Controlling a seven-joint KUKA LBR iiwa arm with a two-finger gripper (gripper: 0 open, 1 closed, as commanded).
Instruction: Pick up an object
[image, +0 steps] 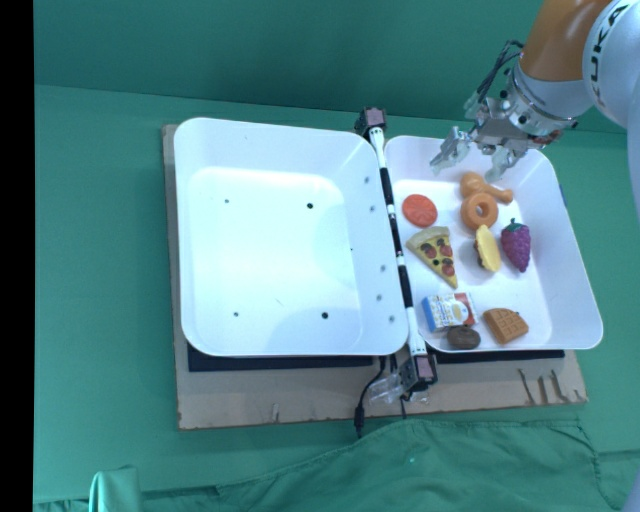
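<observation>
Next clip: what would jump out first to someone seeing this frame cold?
The toy food clustered in the right bin: a pizza slice, a donut, purple grapes and a waffle among them. Beside it, the left bin is a broad white expanse with a few dark specks. The pincer hangs open over the right bin's far edge, holding nothing.

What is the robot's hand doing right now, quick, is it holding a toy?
Gripper: open, holding nothing, hanging above the far end of the right bin, just beyond the pretzel.
</observation>
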